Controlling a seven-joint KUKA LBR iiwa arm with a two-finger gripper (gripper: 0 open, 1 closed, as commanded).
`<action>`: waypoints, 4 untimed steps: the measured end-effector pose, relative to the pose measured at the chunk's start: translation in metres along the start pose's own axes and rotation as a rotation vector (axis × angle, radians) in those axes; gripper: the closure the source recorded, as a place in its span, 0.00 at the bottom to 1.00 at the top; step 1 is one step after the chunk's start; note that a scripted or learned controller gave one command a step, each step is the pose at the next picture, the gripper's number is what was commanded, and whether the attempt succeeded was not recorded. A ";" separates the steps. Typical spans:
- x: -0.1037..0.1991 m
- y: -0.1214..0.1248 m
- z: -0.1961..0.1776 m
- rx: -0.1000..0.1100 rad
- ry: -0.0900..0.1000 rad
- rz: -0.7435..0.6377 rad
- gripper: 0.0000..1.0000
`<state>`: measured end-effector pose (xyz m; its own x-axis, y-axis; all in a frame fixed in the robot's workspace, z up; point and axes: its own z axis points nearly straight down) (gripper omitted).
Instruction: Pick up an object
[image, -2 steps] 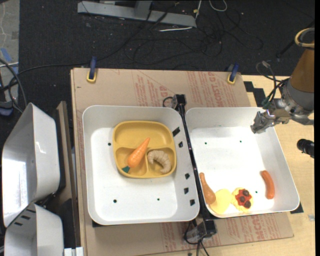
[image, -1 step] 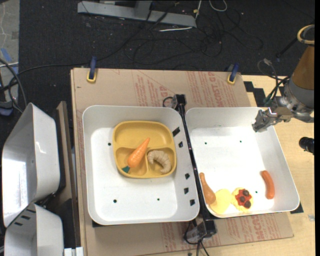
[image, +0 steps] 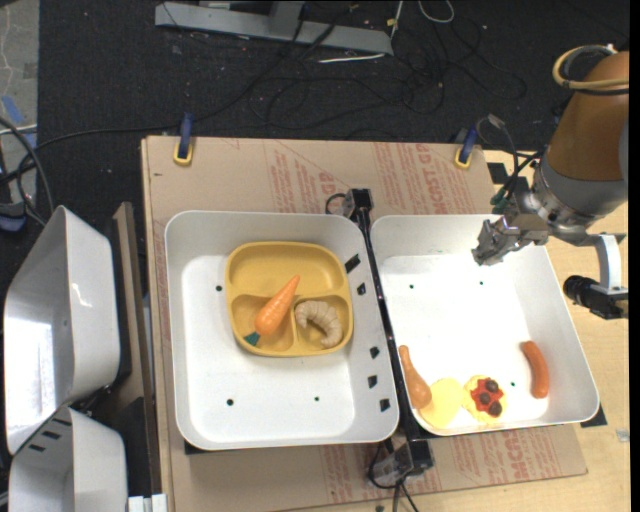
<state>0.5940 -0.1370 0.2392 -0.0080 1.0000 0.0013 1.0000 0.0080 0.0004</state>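
Note:
My gripper (image: 493, 245) hangs over the far right part of the right bin (image: 455, 300), with nothing visible between its fingers. In the left bin (image: 200, 300) lies a yellow divided plate (image: 250, 275) holding a toy carrot (image: 277, 305) and a pale shrimp (image: 321, 321). Along the near edge of the right bin rest an orange drumstick-like piece (image: 414, 377), a yellow slice with red and dark toppings (image: 473, 398) and an orange sausage (image: 538, 368). All of these lie well below the gripper in the view.
The bins sit on a cardboard-covered bench (image: 300, 170) held by yellow clamps (image: 183, 150) at the back. White containers (image: 55, 310) stand at the left. Cables run across the dark floor behind.

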 end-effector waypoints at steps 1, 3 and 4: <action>0.060 -0.005 -0.006 0.000 0.001 -0.001 1.00; 0.183 -0.003 0.005 0.002 0.000 -0.001 1.00; 0.236 -0.005 -0.004 -0.001 0.000 -0.001 1.00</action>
